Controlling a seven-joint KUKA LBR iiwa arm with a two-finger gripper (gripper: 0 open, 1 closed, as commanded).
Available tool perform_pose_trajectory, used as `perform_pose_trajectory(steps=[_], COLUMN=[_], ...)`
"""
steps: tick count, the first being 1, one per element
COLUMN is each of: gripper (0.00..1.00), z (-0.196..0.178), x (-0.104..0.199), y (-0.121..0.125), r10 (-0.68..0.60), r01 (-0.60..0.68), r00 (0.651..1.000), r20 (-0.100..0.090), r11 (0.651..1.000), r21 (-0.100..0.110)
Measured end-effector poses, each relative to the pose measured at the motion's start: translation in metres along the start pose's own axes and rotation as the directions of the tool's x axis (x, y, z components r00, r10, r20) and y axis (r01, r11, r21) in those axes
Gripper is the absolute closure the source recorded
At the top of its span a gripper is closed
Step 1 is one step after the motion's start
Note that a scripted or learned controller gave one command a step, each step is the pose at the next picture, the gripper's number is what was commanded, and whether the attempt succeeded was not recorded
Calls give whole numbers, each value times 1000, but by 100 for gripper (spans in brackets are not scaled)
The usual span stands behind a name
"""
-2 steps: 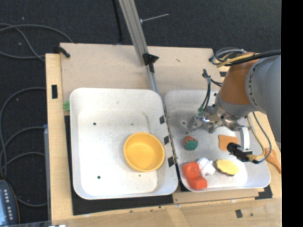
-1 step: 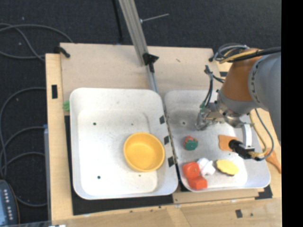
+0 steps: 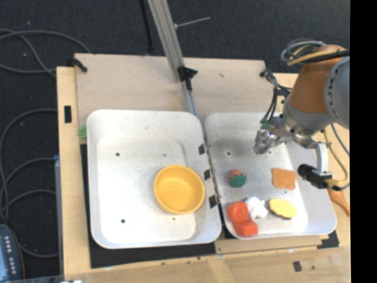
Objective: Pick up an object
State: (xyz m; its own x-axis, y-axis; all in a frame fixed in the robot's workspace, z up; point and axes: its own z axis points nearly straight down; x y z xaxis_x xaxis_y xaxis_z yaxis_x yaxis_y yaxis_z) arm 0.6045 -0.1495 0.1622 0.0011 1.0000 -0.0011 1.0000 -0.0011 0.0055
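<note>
My gripper [image 3: 263, 144] hangs over the upper middle of the right bin [image 3: 230, 128], with nothing visible between its fingers. Below it, on the bin floor, lie a small green and red toy [image 3: 237, 178], an orange flat piece [image 3: 283, 178], a yellow oval piece [image 3: 283, 208], a small white object [image 3: 255, 207] and a red block [image 3: 241, 217]. The green and red toy is the nearest, down and to the left of the gripper. A yellow bowl [image 3: 178, 188] sits in the left bin [image 3: 118, 134] near its right wall.
A metal pole [image 3: 171, 46] slants down from the top to the seam between the bins. Cables run along the arm at the right edge and over the dark floor at left. The wooden bench [image 3: 135, 81] surrounds both bins.
</note>
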Motion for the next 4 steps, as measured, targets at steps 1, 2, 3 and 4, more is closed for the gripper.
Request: perform_pose_trajectory(steps=[1, 2, 3, 4], gripper=[100, 100, 100, 100], z=[-56, -114, -104, -102], x=[2, -1, 50, 89], y=[-8, 4, -24, -37], r10=[-4, -4, -6, -7], r01=[4, 4, 6, 7], r00=[1000, 1000, 1000, 1000], r20=[0, 1, 0, -1], r11=[1000, 1000, 1000, 1000], r21=[-2, -2, 5, 5])
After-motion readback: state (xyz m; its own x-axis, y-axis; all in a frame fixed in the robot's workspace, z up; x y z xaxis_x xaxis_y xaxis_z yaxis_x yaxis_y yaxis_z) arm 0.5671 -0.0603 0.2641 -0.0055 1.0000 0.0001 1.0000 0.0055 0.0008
